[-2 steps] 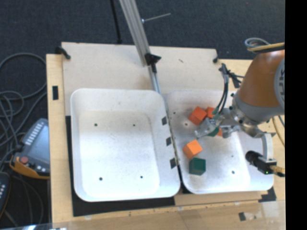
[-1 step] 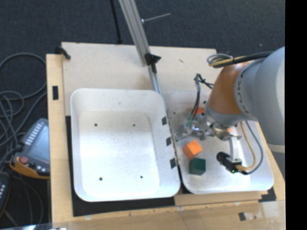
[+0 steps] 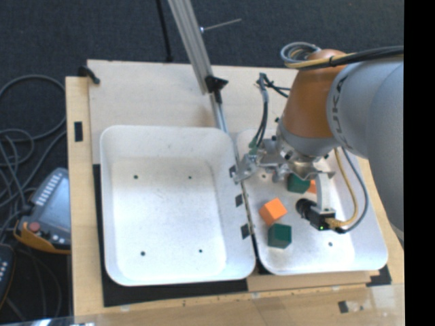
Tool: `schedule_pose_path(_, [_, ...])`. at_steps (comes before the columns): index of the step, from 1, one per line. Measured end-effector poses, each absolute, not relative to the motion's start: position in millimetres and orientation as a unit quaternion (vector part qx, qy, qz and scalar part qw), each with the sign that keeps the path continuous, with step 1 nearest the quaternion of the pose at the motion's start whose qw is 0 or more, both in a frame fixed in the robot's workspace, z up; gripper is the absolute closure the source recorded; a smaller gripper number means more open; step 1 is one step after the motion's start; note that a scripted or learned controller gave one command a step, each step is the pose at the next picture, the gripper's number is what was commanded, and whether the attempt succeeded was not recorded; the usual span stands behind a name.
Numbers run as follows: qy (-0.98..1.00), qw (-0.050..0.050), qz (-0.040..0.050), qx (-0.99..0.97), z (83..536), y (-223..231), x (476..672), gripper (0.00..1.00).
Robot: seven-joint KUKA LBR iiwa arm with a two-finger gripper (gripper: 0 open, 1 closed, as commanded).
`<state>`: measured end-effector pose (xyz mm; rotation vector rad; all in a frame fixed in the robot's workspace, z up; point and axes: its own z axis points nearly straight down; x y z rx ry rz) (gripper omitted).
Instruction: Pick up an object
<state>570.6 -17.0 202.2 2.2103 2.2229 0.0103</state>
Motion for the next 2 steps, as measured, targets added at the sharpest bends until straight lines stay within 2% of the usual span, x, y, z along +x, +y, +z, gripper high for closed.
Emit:
schedule_pose_path(1, [0.712, -0.003, 0.0085, 0.702, 151.5, -49.4, 562.7, 0.0])
schedule_pose_path(2, [0.714, -0.011, 0.0118, 0.7, 135.6, -51.9, 592.4, 0.0])
